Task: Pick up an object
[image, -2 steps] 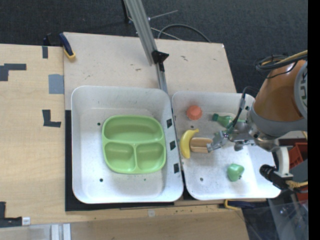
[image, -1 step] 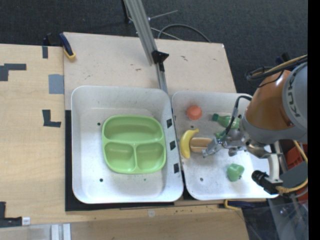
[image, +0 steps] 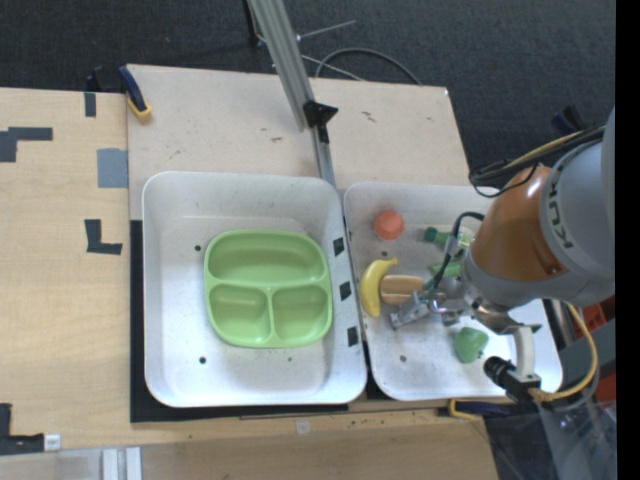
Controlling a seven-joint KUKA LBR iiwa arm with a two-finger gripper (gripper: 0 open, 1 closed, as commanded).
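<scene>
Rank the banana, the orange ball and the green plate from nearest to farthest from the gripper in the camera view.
1. Banana, right bin, just left of the gripper.
2. Orange ball, right bin, up toward the far wall.
3. Green plate, in the left bin.

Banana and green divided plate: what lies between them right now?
In the camera view, between the banana and the green divided plate lie bare floor of the left bin and the two bins' adjoining rims. No loose object lies there.
</scene>
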